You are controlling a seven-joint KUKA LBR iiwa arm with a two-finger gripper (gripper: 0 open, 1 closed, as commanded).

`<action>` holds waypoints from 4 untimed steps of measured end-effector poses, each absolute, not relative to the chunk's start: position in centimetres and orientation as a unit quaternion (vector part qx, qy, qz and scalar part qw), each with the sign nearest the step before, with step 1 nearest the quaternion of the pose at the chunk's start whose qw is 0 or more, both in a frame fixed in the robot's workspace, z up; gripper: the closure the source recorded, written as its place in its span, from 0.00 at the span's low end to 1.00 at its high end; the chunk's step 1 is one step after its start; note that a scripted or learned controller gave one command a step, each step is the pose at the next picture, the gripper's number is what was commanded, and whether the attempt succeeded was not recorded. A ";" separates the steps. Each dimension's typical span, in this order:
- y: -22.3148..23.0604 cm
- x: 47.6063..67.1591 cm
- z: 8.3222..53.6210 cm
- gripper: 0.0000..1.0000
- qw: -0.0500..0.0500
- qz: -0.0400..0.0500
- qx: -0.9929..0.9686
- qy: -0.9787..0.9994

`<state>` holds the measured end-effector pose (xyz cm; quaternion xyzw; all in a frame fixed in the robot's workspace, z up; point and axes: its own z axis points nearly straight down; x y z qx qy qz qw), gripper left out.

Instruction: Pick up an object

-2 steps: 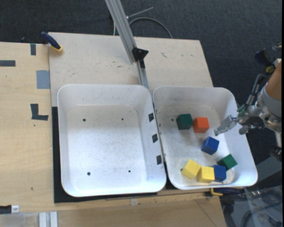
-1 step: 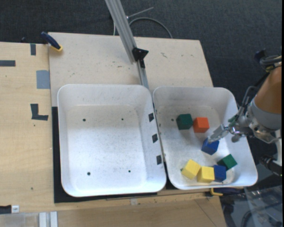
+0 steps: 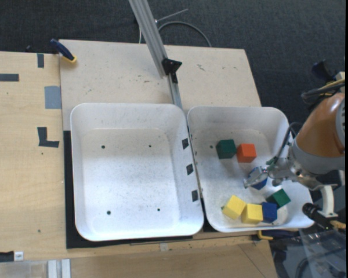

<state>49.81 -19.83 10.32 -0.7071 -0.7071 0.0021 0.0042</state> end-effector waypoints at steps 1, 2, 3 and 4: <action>-19.8 50.0 11.7 1.00 0.002 0.001 -0.707 -0.708; -20.0 49.1 16.5 1.00 -0.001 0.000 -0.707 -0.707; -20.3 49.7 22.7 1.00 -0.003 -0.001 -0.707 -0.708; -20.3 49.8 26.7 1.00 -0.002 -0.001 -0.707 -0.708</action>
